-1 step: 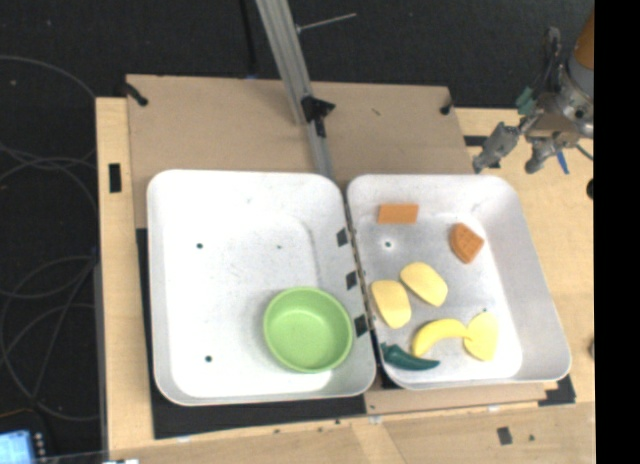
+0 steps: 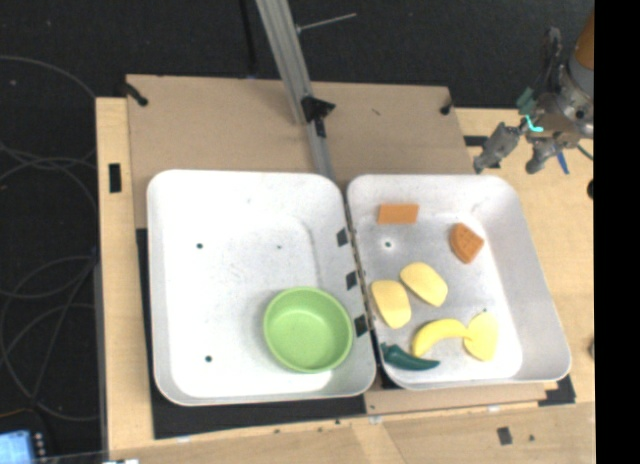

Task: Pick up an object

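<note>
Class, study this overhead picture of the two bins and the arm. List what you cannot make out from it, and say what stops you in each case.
- Gripper: small, at the camera view's upper right; open or shut is unclear.
- Arm above the orange band: cut off by the right edge.
- Green bowl in the left bin: its underside and the bin floor beneath it are hidden.
- Dark green object in the right bin: too small to identify, partly under the banana.
</note>
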Tool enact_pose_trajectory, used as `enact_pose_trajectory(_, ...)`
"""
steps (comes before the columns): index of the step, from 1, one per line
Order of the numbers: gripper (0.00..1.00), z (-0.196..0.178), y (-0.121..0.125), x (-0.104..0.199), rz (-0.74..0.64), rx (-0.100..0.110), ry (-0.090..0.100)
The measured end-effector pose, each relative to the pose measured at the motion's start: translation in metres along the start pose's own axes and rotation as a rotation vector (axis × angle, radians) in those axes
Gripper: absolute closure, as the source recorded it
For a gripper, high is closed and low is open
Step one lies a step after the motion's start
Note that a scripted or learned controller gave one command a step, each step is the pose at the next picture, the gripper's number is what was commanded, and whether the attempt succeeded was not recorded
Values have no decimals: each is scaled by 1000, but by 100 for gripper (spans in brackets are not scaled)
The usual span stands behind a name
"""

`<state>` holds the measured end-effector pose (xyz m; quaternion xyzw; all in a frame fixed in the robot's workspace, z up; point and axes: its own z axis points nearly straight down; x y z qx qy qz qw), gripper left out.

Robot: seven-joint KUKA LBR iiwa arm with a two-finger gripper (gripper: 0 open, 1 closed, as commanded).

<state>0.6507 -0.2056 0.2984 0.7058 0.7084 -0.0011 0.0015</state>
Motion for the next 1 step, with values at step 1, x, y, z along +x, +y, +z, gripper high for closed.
enact_pose_trajectory(1, 0, 46, -2, -11, 4, 0, -1)
